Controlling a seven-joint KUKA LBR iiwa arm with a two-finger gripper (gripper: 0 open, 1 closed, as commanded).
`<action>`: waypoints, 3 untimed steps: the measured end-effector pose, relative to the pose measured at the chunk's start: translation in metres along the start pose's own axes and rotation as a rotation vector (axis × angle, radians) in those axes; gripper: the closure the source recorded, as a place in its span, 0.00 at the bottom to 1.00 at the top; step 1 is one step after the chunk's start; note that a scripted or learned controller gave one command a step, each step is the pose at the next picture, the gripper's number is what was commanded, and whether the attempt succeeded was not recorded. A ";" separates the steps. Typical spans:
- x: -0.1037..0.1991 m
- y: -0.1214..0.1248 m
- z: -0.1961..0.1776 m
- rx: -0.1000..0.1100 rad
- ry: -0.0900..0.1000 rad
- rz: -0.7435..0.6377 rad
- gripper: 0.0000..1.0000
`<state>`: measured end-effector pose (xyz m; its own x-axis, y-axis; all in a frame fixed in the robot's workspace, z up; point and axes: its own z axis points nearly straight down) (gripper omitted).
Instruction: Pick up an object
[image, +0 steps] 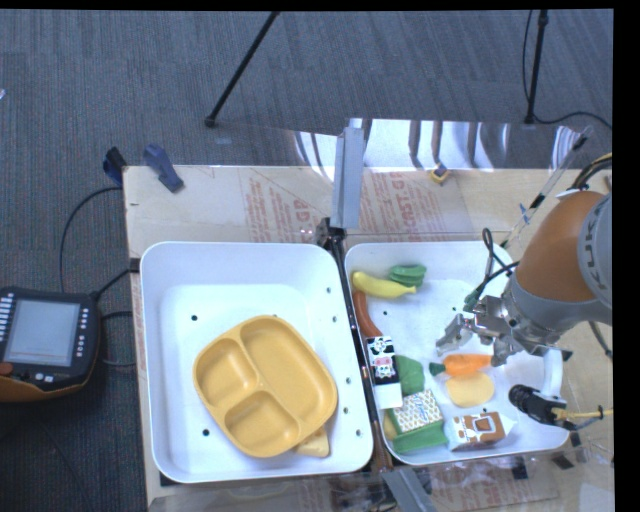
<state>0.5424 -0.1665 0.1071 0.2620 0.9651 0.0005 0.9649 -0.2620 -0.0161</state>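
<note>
- Red printing on the bench (270, 205) board, upper middle of the frame — upside down, too blurred to read.
- Small cartons' (381, 360) labels, lower right — illegible.

Arm (570, 270) enters from the right, orange band uppermost, wrist angled down and left. Gripper (468, 340) is low, its 2 fingers (452, 335) spread apart, nothing visible between them.
</note>
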 end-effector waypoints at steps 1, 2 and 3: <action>0.031 -0.048 -0.021 -0.010 0.001 -0.079 0.00; 0.029 -0.063 0.023 -0.009 0.000 -0.209 0.00; -0.007 -0.053 0.021 -0.014 -0.002 -0.259 0.00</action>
<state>0.4890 -0.1588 0.0868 0.0060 1.0000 0.0011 1.0000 -0.0060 -0.0020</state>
